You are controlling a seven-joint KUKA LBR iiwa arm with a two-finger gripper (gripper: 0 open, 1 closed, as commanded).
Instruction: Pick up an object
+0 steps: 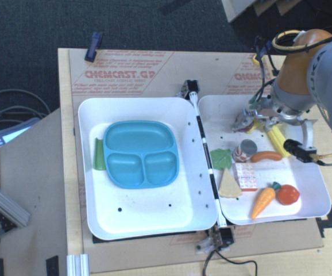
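Note:
My gripper [250, 121] hangs over the back part of the right bin [223, 111], above bare floor just left of a yellow corn cob [277, 138]. Below it lie a grey can [246, 148] and an orange sausage [266, 157]. Further forward in the same bin are a green leaf piece [220, 158], a tan cheese wedge [230, 184], a red-and-white packet [247, 177], a carrot [262, 202] and a red tomato [288, 194]. Nothing shows in the gripper.
The left bin [154, 211] holds a blue divided tray [140, 153] with a green strip [99, 154] at its left side. A black clip [190, 87] sits at the back where the bins meet. The grey and orange arm [304, 68] comes in from the upper right.

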